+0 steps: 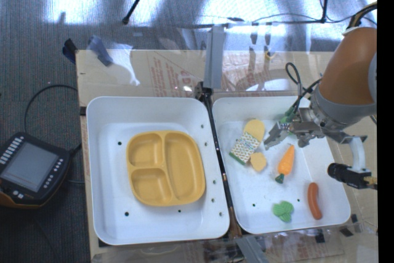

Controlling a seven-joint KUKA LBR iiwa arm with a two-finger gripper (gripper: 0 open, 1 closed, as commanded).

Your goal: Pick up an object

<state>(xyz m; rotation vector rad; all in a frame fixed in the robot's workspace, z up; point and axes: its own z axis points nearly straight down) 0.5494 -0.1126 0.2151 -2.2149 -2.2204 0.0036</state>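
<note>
The right bin (253,193) holds several toy foods. An orange carrot (285,161) lies in the middle, a red sausage (314,200) near the front right, and a green broccoli (283,211) at the front. Two pale yellow pieces (253,129) (258,162) and a green-and-white checkered block (244,148) sit toward the bin's left side. My gripper (275,133) hangs over the bin just right of the upper yellow piece and above the carrot's top. It is open, with nothing between its fingers.
The left bin (101,163) holds a yellow divided plate (165,167). A grey upright post (213,61) stands behind the wall between the bins. A handheld control pendant (28,168) lies on the floor at far left.
</note>
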